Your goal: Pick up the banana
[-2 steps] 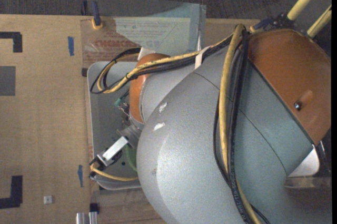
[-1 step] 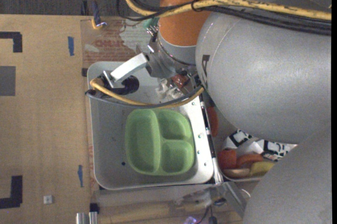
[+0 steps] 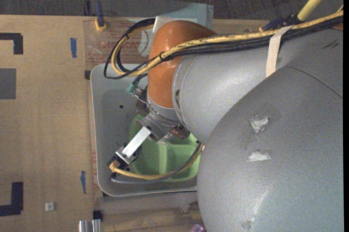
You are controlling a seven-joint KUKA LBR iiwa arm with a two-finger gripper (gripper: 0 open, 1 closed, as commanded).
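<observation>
Banana position I cannot tell for sure: the grey arm with an orange band [image 3: 163,61], reaching in from 3 o'clock, covers most of the shallow white bin [image 3: 103,111], so I judge the fruit lies under it. The claw [image 3: 170,131] hangs low over a pale green plastic tray [image 3: 163,162] at the bin's 5 o'clock side; wide or narrow, I cannot tell. The risk is that it closes on the tray's rim, or pushes the fruit aside

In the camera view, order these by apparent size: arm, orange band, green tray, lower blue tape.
Largest: arm.
Next: orange band and green tray, about alike; the band is nearer, the tray partly covered.
Smallest: lower blue tape.
</observation>
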